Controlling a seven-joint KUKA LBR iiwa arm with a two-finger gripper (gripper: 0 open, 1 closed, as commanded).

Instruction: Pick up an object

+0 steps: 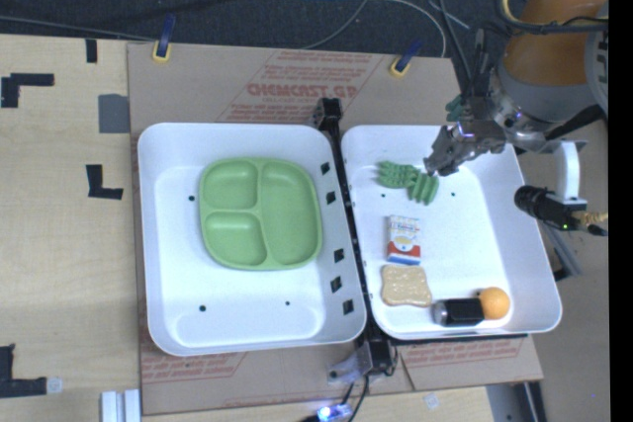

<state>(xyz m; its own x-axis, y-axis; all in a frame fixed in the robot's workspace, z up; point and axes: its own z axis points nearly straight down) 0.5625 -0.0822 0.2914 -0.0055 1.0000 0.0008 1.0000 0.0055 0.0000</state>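
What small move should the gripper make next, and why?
Probably lower a little onto the green toy. The gripper hangs just above the toy's right end in the right bin, and nothing sits between its fingers yet.

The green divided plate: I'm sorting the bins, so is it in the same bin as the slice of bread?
No, the green divided plate lies in the left bin, while the slice of bread lies in the right bin.
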